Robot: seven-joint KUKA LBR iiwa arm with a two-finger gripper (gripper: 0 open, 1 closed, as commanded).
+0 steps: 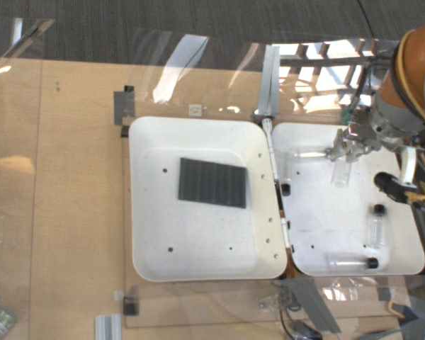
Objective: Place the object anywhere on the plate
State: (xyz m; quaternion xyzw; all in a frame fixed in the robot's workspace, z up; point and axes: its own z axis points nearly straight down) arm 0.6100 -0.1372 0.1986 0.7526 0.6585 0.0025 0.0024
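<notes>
My two-finger gripper (343,149) hangs over the right white bin (319,250); its grip I cannot tell. A clear plastic tube (339,173) lies just below it.

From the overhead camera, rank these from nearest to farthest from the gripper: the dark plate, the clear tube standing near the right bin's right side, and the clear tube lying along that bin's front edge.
1. Standing clear tube, right bin, right side, below the gripper.
2. Lying clear tube, right bin's front edge.
3. Dark plate, left bin, far to the gripper's left.
</notes>
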